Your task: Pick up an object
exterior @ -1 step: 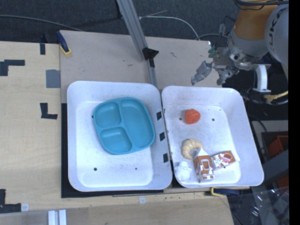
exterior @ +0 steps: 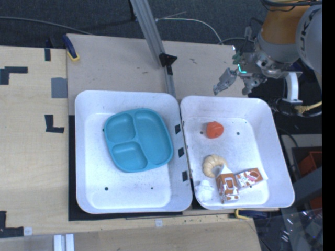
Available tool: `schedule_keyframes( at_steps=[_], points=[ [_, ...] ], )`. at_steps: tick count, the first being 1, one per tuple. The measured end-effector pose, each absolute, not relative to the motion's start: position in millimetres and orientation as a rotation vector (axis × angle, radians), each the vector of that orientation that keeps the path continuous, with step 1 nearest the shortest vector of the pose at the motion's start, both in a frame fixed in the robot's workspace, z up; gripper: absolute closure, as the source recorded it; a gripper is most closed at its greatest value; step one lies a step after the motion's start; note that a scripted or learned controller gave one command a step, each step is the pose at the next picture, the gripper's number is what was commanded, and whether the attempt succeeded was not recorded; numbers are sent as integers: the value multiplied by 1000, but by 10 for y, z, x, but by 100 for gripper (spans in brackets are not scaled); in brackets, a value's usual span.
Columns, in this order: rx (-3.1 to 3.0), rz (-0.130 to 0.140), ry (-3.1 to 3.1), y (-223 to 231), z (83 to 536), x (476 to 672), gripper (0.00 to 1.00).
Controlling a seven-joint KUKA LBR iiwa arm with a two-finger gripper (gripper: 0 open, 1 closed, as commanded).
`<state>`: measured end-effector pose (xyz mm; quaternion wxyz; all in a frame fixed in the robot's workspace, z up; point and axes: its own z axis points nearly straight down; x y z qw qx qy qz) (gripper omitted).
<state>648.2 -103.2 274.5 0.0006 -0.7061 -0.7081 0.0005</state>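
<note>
Your gripper (exterior: 236,81) hangs just beyond the right bin's (exterior: 276,140) far edge, fingers apart and holding nothing. In that bin, an orange-red object (exterior: 213,129) sits near the far edge, and a croissant (exterior: 213,165) and a snack packet (exterior: 238,183) toward the near edge.

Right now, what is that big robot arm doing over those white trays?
The arm's gripper hangs above the far edge of the right bin with nothing between its fingers. In that bin lie an orange tomato-like toy, a croissant and a small red-and-white packet. The left bin holds a blue divided plate. Nothing has been picked up yet.
</note>
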Motion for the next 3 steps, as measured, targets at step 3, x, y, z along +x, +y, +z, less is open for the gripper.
schedule_keyframes(
  at_steps=[3],
  points=[
    [-2216, 8, -2220, -950, 1143, 6370, 0]
  ],
)
